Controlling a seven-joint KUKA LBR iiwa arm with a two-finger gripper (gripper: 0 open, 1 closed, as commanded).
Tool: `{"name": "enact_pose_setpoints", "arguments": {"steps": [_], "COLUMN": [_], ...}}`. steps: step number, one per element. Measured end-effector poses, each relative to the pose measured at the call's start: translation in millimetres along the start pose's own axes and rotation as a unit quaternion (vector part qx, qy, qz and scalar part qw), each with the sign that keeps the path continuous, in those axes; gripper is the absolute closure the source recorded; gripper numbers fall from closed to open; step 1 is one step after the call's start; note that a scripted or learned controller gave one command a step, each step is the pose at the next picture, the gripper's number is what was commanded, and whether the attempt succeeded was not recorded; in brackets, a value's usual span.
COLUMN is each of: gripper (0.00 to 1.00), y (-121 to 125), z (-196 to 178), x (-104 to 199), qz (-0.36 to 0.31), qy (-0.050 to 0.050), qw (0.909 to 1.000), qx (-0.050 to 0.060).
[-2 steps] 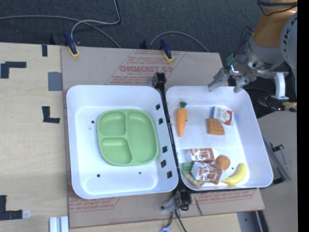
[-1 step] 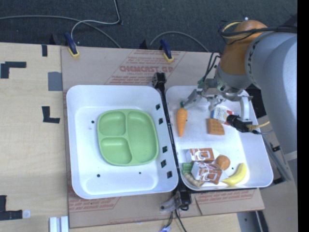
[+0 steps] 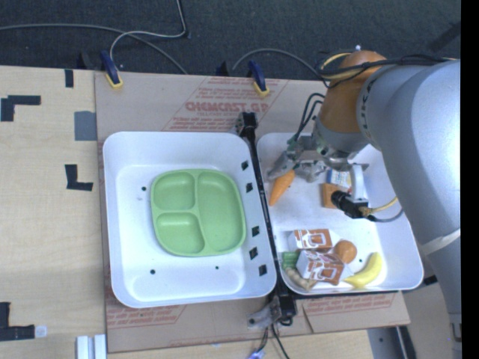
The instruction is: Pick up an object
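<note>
We are looking down on two white bins. The left bin (image 3: 120, 223) is carrying a green divided plate (image 3: 198, 211), lying flat near its middle, probably as a place for things to be set down later. The right bin (image 3: 404, 268) is holding the loose objects, so it is there that we are reaching.

Our arm (image 3: 404, 126) is coming in from the right and bending down over the far half of the right bin, its orange band (image 3: 346, 99) just above the wrist. The gripper (image 3: 299, 163) is hanging low above the bin floor, close to the divider between the bins. Just beside it, toward the near left, an orange carrot (image 3: 280, 188) is lying at a tilt, and we judge this to be the thing we are going for, since it sits apart from the other items and is easy to approach. The tips look near the carrot's upper end, but we cannot tell how far apart they are standing, nor whether anything is caught between them.

The remaining items are crowding the near end of the bin: two small brown and white cartons (image 3: 318, 254), an orange ball (image 3: 345, 251) and a yellow banana (image 3: 367, 272), all touching or nearly so. That cluster would be harder to pick from cleanly.
</note>
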State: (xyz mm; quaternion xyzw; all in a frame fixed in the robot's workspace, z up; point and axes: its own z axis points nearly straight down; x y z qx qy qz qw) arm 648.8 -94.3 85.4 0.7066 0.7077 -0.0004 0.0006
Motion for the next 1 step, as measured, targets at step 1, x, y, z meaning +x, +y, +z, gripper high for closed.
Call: {"name": "enact_pose_setpoints", "arguments": {"steps": [1], "gripper": [1.00], "y": [0.1], "z": [-9.9], "x": [-0.1], "qz": [0.000], "qy": [0.000], "qw": [1.0000], "qx": [0.000]}}
